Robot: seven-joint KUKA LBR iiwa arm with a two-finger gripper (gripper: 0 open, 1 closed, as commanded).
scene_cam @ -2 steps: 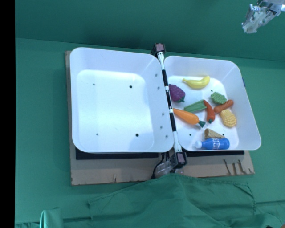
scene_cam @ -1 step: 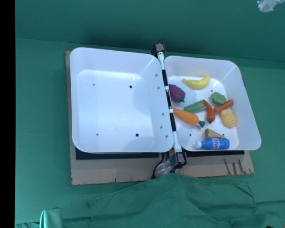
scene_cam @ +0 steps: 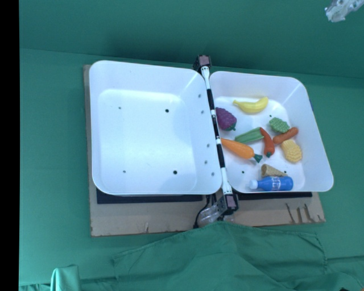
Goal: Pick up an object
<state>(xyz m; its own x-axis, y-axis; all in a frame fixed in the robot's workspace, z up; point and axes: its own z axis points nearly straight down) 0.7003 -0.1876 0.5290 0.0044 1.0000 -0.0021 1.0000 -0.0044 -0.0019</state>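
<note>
White plastic bins, two, shallow, with rounded corners, side by side on a brown cardboard sheet (scene_cam: 153,223) over a green bench cover (scene_cam: 51,142).

1. Left white bin (scene_cam: 114,79): a few small dark dots on its floor.
2. Right white bin (scene_cam: 315,165): holds all the toy items listed below.
3. Black-and-white striped bar (scene_cam: 214,128): runs along the seam between the two bins, with a dark fitting at each end.
4. Yellow plastic banana (scene_cam: 251,105): far part of the right bin, curved, lying apart from the rest.
5. Purple toy grape bunch (scene_cam: 226,119): beside the striped bar, left of the banana.
6. Green ridged leafy piece (scene_cam: 278,124): right of centre, just above the orange sausage-shaped piece (scene_cam: 285,135).
7. Green toy cucumber (scene_cam: 249,136): mid-bin, its right end touching the red-orange chilli-shaped piece (scene_cam: 268,142).
8. Yellow toy corn cob (scene_cam: 292,151): right side, just beside the chilli-shaped piece.
9. Orange toy carrot with green tip (scene_cam: 240,149): lying at a slant near the striped bar, below the cucumber.
10. Tan cone-shaped piece (scene_cam: 272,170): near edge, touching or just above the bottle.
11. Blue toy bottle with white cap (scene_cam: 273,183): on its side along the near wall, cap to the left.
12. Pale gripper (scene_cam: 339,9): top right corner of the view, well apart from both bins, above the green backdrop; too small and blurred to tell whether it is open or closed; nothing seen in it.
13. Loose green cloth (scene_cam: 227,256): folded along the near edge, overlapping the cardboard.
</note>
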